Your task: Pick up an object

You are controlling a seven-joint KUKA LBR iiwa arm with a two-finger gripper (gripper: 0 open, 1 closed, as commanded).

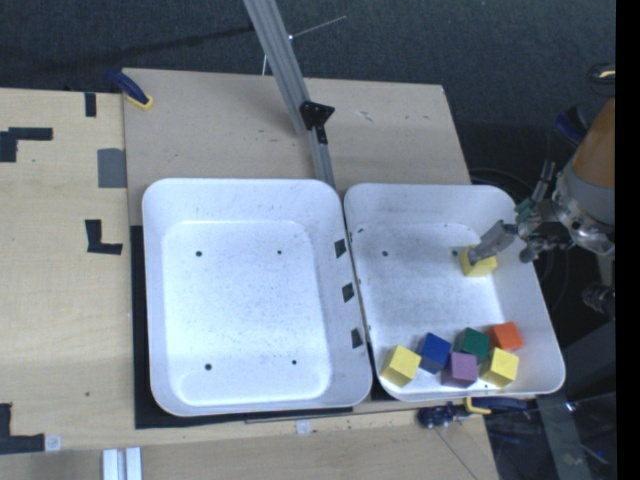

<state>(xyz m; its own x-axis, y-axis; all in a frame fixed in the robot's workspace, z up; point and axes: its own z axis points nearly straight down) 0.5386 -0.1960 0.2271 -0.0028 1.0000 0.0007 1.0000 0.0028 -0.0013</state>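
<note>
Clustering at the right bin's (520, 278) near edge sit yellow (402, 364), blue (435, 351), purple (463, 367), green (472, 343), orange (507, 335) and another yellow cube (502, 367); farther back, the fingers (490, 242) pinch a yellow block (479, 262) above the floor.

The pale wooden tabletop (400, 133) carries 2 shallow white bins side by side, touching along their inner rims: the left bin (155, 268) at 9 o'clock, the right bin (430, 196) at 3 o'clock. A black mat (140, 408) lies under the left bin. A blue and yellow clamp (130, 88) grips the tabletop's edge at 11 o'clock.
</note>
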